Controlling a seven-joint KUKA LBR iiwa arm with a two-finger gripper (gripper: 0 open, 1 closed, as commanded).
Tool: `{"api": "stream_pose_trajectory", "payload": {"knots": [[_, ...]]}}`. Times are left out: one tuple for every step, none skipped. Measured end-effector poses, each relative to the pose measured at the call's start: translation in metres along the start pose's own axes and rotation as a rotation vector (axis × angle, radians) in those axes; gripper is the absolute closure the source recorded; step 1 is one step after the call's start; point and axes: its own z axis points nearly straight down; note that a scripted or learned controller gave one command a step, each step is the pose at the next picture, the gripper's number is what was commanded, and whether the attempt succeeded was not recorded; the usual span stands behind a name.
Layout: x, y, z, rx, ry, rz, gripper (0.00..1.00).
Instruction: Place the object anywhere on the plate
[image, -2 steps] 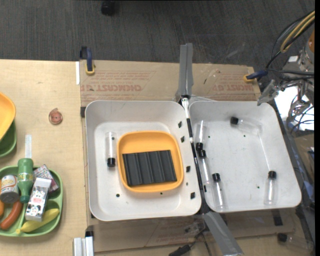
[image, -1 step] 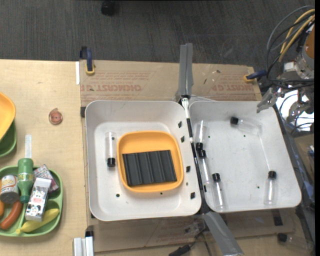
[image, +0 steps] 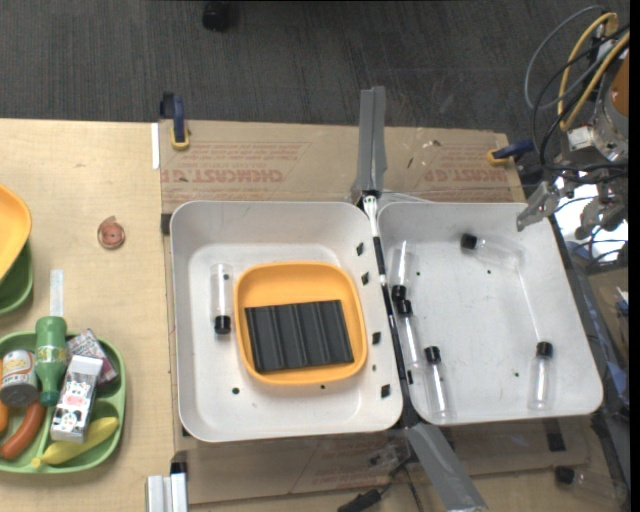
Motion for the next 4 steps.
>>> {"api": "stream_pose_trajectory", "payload": {"knots": [[0.000, 0.000, 0.002, -0.001, -0.001, -0.235, 0.00], [-0.013, 0.002, -0.005, -0.002, -0.001, -0.488, 0.00], [-0.011, 0.002, -0.010, -0.003, -0.002, -0.657, 0.00], [-0.018, 0.003, 0.001, -0.004, -0.002, -0.918, 0.00]]}}
